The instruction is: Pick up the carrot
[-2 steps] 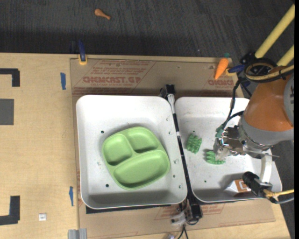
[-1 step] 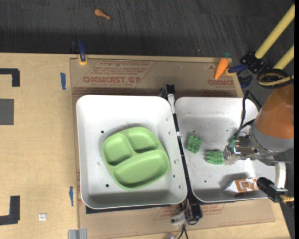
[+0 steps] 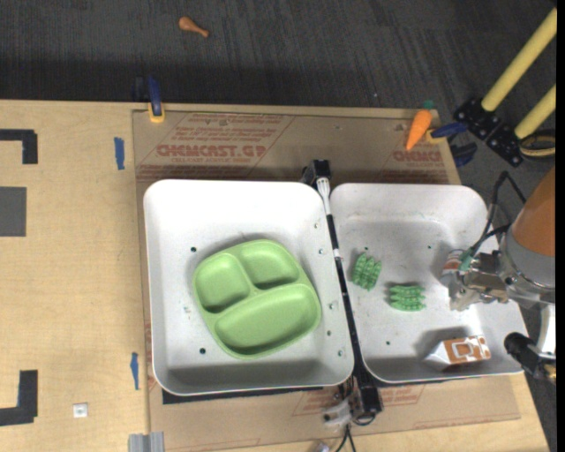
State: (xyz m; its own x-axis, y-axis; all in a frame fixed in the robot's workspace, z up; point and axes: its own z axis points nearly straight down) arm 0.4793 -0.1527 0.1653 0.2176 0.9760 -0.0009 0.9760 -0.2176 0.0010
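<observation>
The carrot is small and orange with a green top. It lies on the brown board just beyond the far edge of the right bin, outside both bins. My gripper hangs low over the right side of the right bin, well in front of the carrot and a little to its right. No object is visible in the gripper.
The left bin holds a green divided plate. In the right bin lie two green ridged pieces and a white-and-orange packet. A small orange object lies on the dark floor. Yellow poles stand at the far right.
</observation>
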